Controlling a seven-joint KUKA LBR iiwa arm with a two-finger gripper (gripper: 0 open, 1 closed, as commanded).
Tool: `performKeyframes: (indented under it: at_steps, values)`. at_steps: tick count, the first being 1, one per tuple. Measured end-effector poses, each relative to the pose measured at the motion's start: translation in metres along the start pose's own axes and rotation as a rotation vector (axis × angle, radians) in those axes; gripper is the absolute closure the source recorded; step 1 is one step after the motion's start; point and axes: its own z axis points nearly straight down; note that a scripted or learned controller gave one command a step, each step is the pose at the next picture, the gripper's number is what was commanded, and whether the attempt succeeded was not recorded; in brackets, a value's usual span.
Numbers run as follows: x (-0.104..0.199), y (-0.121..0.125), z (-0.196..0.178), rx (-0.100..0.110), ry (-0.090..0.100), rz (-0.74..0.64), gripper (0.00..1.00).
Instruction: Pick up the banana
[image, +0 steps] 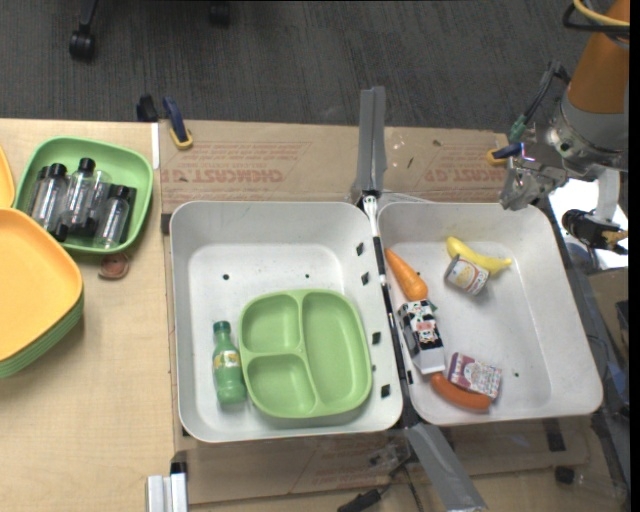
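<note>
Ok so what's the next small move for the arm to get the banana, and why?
Probably shift the gripper inward over the right bin and stop above the banana. It hangs at the bin's far right corner, and the banana lies nearer the middle, touching a small can.

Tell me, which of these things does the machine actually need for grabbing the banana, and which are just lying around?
Part of the job:
- banana, in the right bin
- gripper, hovering above that bin's far edge

Just lying about:
- small can, touching the banana
- carrot
- green divided tray
- green bottle
- small carton
</note>
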Motion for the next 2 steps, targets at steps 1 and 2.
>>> performKeyframes:
  at_steps: [1, 2]
  values:
    - [-0.056, -0.042, 0.048, 0.001, 0.001, -0.074, 1.00]
    - [-0.071, -0.074, -0.020, 0.000, 0.000, 0.132, 1.00]
